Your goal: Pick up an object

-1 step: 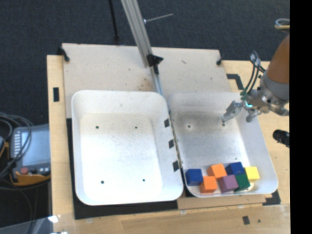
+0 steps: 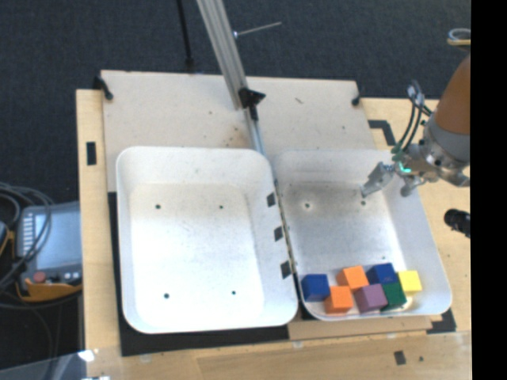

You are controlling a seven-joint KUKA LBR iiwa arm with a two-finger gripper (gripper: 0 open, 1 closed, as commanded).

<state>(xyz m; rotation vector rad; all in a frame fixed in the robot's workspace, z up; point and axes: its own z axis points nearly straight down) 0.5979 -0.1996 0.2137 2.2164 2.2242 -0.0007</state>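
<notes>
I've got the arm (image 2: 453, 105) reaching in from the right edge, orange band showing above the grey wrist; cables loop down along its left side; the gripper (image 2: 388, 177) sits low at the end, angled down and to the left; one grey finger (image 2: 374, 182) juts out leftward, clearly visible; nothing sits between the fingers; the gripper hangs free, touching nothing I can see.
</notes>
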